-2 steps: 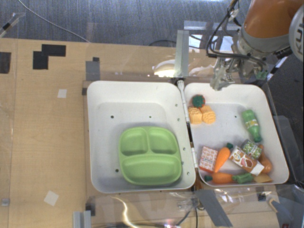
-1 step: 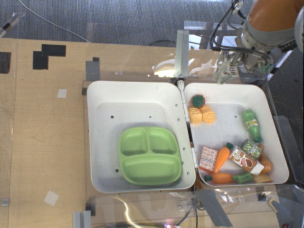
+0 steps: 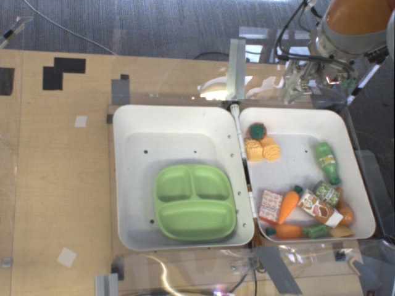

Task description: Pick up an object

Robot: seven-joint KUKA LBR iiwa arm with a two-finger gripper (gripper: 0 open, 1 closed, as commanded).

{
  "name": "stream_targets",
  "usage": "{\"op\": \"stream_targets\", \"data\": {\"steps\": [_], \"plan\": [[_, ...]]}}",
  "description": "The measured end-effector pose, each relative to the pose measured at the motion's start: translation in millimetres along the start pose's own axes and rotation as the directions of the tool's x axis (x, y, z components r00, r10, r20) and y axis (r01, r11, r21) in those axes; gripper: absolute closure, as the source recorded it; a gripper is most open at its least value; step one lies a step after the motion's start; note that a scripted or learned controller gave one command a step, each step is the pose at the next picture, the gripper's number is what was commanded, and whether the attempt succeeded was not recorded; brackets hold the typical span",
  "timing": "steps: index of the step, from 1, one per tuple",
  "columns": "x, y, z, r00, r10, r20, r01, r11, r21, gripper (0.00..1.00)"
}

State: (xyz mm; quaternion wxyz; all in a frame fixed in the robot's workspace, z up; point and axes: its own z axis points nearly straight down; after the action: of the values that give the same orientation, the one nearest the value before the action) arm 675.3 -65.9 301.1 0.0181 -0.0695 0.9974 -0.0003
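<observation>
- The pincer (image 3: 307, 79) hangs above the far edge of the right bin (image 3: 295, 123), near the tabletop's far right corner; its pale parts blur against the clutter there, so I cannot tell whether it is released or clenched, and nothing shows held in it.
- Every candidate lies nearer the camera than the pincer, inside the right bin.
- Closest: a green broccoli piece (image 3: 257, 130) touching two yellow blocks (image 3: 261, 149), by the bin's left wall, down and left of the pincer.
- A green bottle (image 3: 326, 161) lies by the right wall, its long axis running far-to-near.
- The near edge holds a crowded heap: an orange carrot (image 3: 287, 206) lying at a slant, a red carton (image 3: 270, 206) and other small packets touching one another.
- The left bin (image 3: 133, 128) carries a green divided plate (image 3: 194, 200).
- Judgement: the bottle, lying apart, looks the cleanest grasp.
</observation>
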Motion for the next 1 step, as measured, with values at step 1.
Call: {"op": "stream_targets", "data": {"steps": [1], "plan": [[-2.8,0.6,-14.2,1.000,-0.002,0.013,0.002,1.000,0.002,1.00]]}}
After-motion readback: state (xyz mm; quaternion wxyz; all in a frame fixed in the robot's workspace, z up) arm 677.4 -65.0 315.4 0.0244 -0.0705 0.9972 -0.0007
